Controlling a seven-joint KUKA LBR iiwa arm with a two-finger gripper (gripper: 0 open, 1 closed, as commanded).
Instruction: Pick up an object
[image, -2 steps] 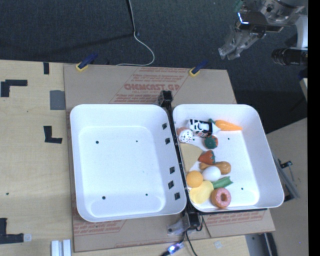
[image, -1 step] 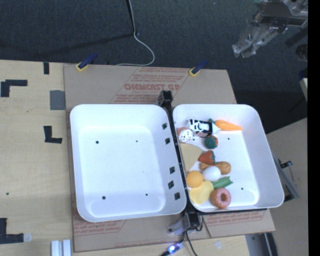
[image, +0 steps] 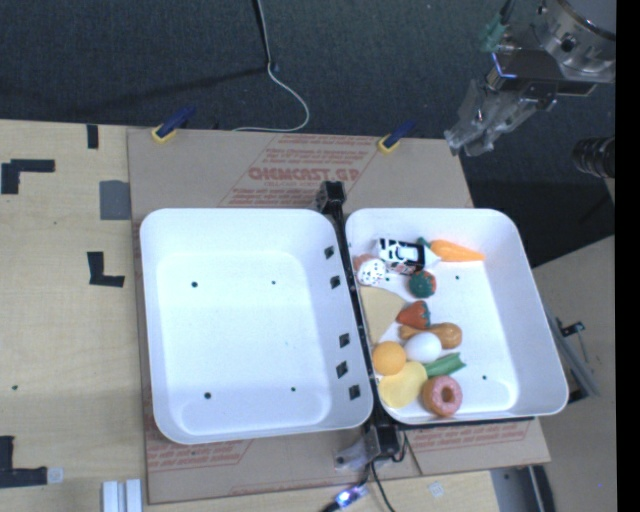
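1. white plastic makes up both bins: the left bin (image: 240, 330) has a bare floor, while the right bin (image: 500, 300) carries all the small toys, crowded against its left wall beside the hinge between the two.
2. the pile looks dumped rather than arranged, so pieces lie touching: a carrot (image: 458, 251) near the top edge, a black and white toy (image: 401, 254) just beside it, a strawberry (image: 414, 315), a white egg (image: 423, 347), an orange ball (image: 389, 357), a yellow piece (image: 402, 384) and a doughnut (image: 441, 395) at the near end.
3. any of these would serve for the pick; the carrot and doughnut sit at the edges of the heap, which i judge easier to reach.
4. the gripper (image: 478, 125) hangs high at the upper right, well apart from the bins, over the dark floor past the board's corner.
5. it holds nothing, and i cannot tell its state.
6. the wrist tilts down and to the left, toward the right bin.
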